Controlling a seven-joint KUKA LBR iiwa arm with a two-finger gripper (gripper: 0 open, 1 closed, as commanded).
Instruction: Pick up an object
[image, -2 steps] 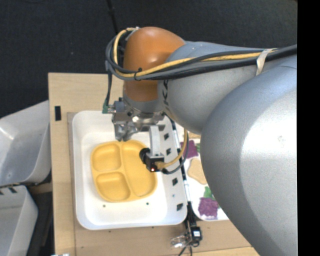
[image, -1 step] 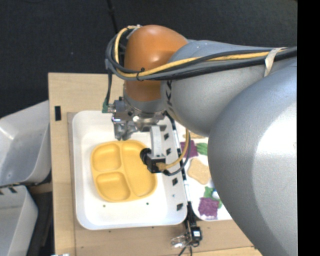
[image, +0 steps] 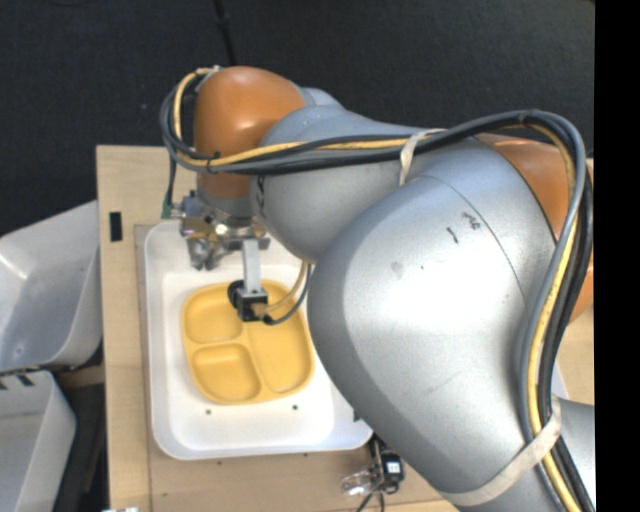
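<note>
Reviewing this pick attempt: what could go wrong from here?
The yellow divided plate is shallow and lies flat in the white bin, so the tool may find only its thin rim to grip and slip off. The tool sits close to the bin's far corner; lowering there could strike the wall or tip the plate.

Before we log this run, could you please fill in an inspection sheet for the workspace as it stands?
Surface: pale wooden bench bearing a shallow white plastic bin.
Job's things: yellow plastic three-compartment tray, lying flat in the bin.
Clutter: small metal clip-like part on the bench by the bin's near edge; too small to identify.
Grippers: gripper over the bin's far end, just beyond the tray's rim.
Cables: yellow and black cables running along the arm.
Surroundings: dark backdrop; pale grey shapes at the left.
</note>
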